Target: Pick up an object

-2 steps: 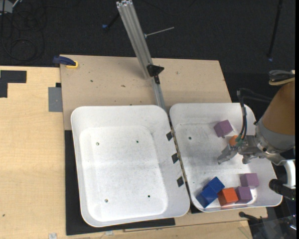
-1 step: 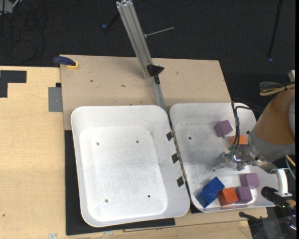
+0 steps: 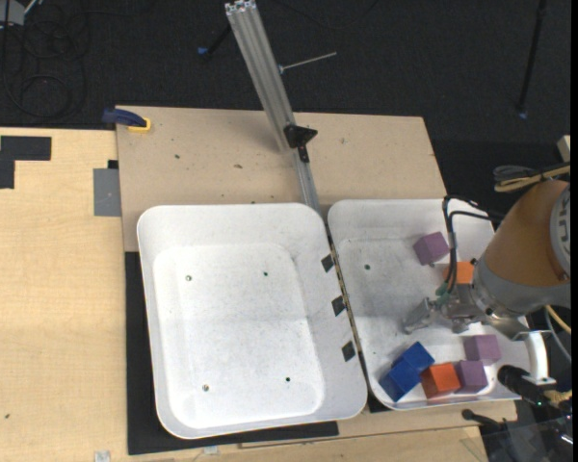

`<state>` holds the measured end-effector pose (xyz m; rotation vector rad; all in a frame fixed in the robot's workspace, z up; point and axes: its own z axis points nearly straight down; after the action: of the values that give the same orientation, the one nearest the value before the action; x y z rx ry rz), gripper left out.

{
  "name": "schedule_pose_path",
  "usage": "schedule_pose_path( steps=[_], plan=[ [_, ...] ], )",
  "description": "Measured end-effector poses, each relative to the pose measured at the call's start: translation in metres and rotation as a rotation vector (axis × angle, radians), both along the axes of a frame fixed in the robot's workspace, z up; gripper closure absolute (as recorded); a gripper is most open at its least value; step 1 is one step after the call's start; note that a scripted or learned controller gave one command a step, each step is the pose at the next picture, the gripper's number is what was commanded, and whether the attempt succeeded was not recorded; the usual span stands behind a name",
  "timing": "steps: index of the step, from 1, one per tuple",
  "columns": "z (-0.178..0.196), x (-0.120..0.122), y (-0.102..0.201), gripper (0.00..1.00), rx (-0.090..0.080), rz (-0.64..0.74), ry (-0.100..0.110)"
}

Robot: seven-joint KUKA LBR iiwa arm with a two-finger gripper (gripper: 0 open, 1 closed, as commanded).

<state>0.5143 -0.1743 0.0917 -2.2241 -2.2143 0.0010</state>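
My gripper (image 3: 419, 318) hangs low over the right bin (image 3: 385, 229), near its middle, with the grey arm and its orange band (image 3: 520, 248) coming in from the right. A purple cube (image 3: 430, 248) lies up and to the right of it. A small orange block (image 3: 464, 272) shows just beside the wrist. Below the gripper, along the bin's front edge, sit a blue block (image 3: 407, 370), an orange block (image 3: 441, 379) and two purple blocks (image 3: 481, 347) (image 3: 472, 375). Nothing shows held in the gripper.
The left bin (image 3: 173, 229) adjoins the right one, joined by black clips (image 3: 338, 304) along the shared wall. A slanted aluminium bar (image 3: 268, 75) rises behind the bins. Cables (image 3: 462, 215) run by the right bin's far corner.
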Motion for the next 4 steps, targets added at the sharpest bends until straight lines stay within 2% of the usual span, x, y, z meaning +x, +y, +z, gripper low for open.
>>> schedule_pose_path(
  steps=[1, 3, 4],
  plan=[
    [0.010, -0.001, -0.001, 1.00, 0.002, -0.006, 0.001],
    [0.119, 0.005, -0.019, 1.00, -0.003, 0.006, -0.006],
    [0.175, 0.016, -0.020, 1.00, -0.003, 0.006, -0.007]
  ],
)
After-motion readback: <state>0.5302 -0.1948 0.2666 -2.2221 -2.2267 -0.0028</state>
